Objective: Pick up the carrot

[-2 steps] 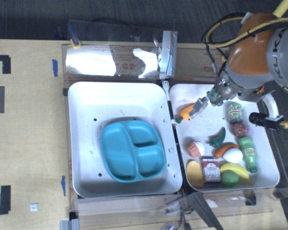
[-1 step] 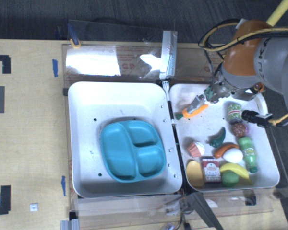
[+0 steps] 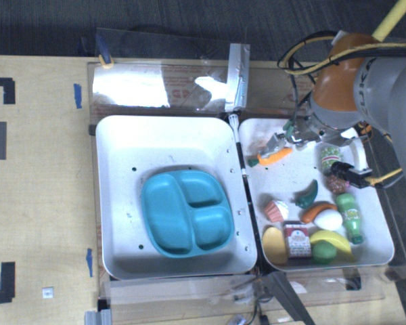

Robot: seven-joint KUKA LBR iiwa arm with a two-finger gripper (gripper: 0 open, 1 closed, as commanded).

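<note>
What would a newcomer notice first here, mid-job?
Probably the blue tray, sitting alone in the left bin. Next, the toy food heaped in the right bin, mostly toward its near end: a banana, a green bottle, a red box. The gripper hangs at that bin's far end, right beside the carrot.
</note>
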